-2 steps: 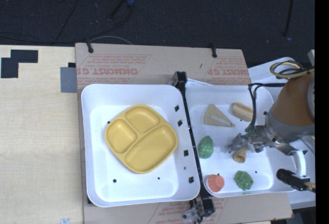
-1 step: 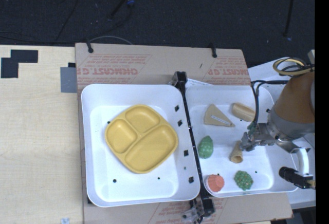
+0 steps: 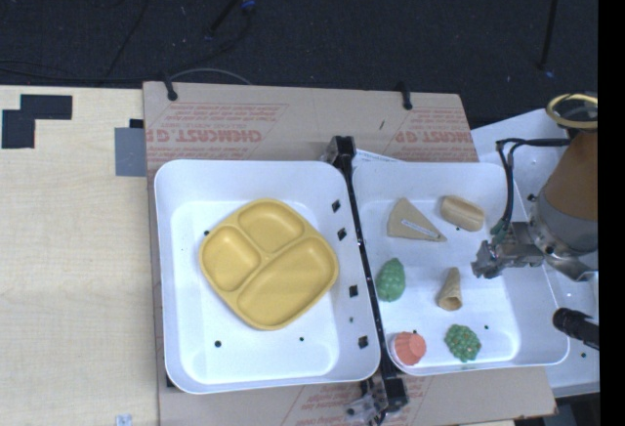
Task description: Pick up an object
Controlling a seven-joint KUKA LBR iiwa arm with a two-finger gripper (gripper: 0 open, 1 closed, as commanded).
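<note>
The pincer (image 3: 485,264), whose state I cannot tell, hangs right of the tan cone-shaped toy (image 3: 449,289); it should centre above before descending.

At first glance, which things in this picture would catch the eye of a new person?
The big yellow divided plate stands out, lying in the left bin. Next come the small food toys scattered in the right bin, such as the green piece and the orange-red piece. The gripper sits at that bin's right side.

Glossy white plastic bins (image 3: 186,219), smooth matt yellow plate (image 3: 269,263), printed brown cardboard (image 3: 293,126) underneath, pale wood bench (image 3: 68,268).
</note>
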